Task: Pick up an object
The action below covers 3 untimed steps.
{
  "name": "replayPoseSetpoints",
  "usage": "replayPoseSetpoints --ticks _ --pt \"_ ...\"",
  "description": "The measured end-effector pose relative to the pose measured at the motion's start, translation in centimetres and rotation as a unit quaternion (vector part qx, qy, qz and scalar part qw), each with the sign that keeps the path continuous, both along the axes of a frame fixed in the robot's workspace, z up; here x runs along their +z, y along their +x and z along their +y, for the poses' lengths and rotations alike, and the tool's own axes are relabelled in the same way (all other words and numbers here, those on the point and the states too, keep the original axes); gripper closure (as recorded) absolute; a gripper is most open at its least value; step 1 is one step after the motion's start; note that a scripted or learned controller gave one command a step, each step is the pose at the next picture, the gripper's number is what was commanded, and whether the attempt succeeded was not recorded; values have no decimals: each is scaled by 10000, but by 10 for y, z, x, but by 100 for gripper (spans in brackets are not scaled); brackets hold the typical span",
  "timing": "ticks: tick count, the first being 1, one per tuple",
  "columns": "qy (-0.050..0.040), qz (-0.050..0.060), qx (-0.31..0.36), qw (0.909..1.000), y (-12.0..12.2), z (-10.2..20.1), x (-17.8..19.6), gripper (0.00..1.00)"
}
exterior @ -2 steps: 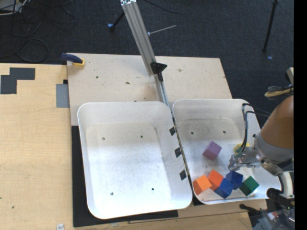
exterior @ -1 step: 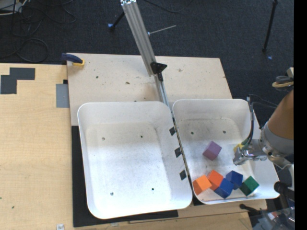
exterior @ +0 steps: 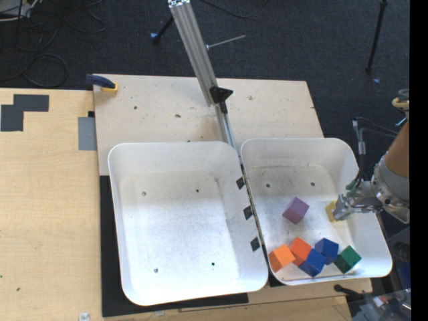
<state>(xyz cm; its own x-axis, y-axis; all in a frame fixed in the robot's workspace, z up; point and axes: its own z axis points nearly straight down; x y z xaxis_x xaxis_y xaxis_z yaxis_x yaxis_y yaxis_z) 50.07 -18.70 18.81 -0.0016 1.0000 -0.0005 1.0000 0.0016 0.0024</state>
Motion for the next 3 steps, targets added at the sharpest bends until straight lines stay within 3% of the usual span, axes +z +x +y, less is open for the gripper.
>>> replayPoseSetpoints --ticks 1,2,3 --pt "-1 -2 -5 10000 -8 0 59 100" --pt "0 6 -1 10000 -7 -1 86 100" --pt "12 21 16 10000 11 53 82 100"
